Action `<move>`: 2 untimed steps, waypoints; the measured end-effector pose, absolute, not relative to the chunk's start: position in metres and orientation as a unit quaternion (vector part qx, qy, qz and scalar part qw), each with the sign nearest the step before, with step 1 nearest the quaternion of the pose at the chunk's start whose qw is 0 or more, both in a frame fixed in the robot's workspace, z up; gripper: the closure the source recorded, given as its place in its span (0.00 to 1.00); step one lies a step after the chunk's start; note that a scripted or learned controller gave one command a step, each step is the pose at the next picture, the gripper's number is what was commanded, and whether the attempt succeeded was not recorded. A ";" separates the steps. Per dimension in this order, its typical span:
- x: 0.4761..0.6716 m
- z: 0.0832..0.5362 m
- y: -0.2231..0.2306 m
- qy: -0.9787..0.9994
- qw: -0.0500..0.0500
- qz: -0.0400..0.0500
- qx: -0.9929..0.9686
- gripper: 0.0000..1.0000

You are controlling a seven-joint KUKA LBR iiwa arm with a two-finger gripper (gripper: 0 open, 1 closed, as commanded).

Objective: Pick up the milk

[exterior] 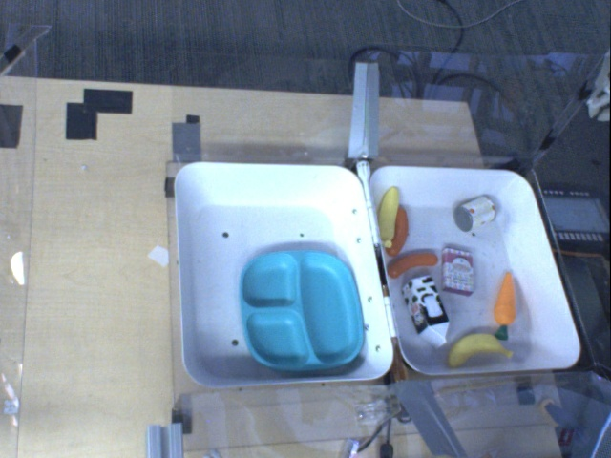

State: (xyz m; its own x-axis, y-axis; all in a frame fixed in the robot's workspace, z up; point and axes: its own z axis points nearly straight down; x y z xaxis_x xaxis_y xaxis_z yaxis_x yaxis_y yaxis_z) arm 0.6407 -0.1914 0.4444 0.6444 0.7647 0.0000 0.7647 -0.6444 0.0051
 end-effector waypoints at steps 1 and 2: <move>0.596 0.434 -0.188 0.382 0.000 0.000 0.924 1.00; 0.584 0.297 -0.193 0.270 0.000 0.000 0.963 1.00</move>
State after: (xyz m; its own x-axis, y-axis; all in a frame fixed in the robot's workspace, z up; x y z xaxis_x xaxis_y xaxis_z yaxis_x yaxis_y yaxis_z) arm 0.5843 -0.1931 0.2968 0.8537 0.5208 -0.0009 0.5208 -0.8537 -0.0003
